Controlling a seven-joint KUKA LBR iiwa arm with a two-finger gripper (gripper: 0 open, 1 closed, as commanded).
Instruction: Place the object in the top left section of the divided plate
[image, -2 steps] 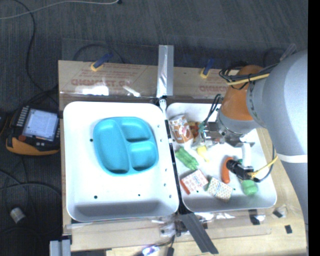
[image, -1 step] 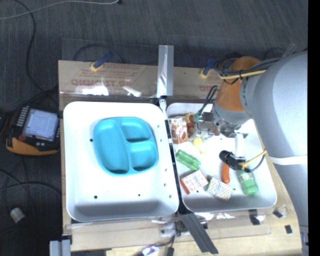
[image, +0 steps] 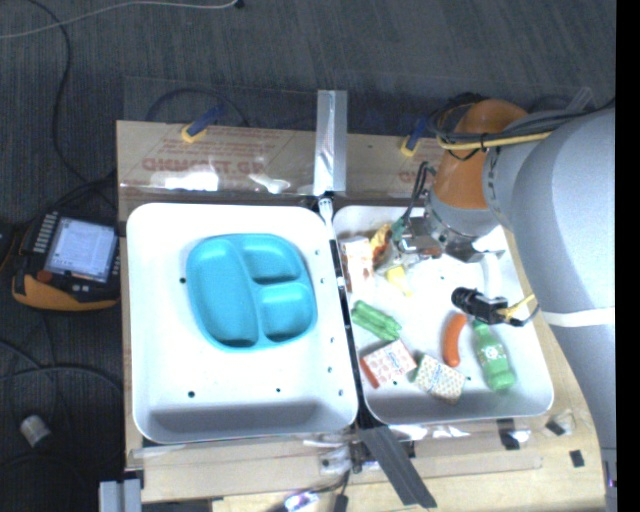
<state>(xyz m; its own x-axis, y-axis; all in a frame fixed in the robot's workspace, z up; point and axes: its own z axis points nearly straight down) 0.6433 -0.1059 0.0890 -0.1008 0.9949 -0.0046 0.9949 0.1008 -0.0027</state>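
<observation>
— Dark carpet surrounds your bench (image: 140, 150). On it the left bin (image: 160, 400) and the right bin (image: 425, 305) stand side by side, meeting along the middle.

— Where is my plate?

— Your blue divided plate (image: 225, 300) lies in the left bin, toward its upper half. It has one long section on its left and two smaller ones on its right.

— And the gripper?

— You will find the gripper (image: 408, 242) over the upper left corner of the right bin, close to a small yellow piece (image: 397, 272) and a red-and-white carton (image: 354, 258). I cannot tell you whether it is open or closed, or whether it holds anything.

— The other things?

— They are all in the right bin, well apart from your plate. A green pickle (image: 376, 320) lies near the divider. Below it, a red-and-white box (image: 388, 362) sits just beside a speckled packet (image: 440, 377). An orange sausage (image: 453, 340) has a green bottle (image: 495, 360) just beside it. I cannot tell you which of these is your object.
</observation>
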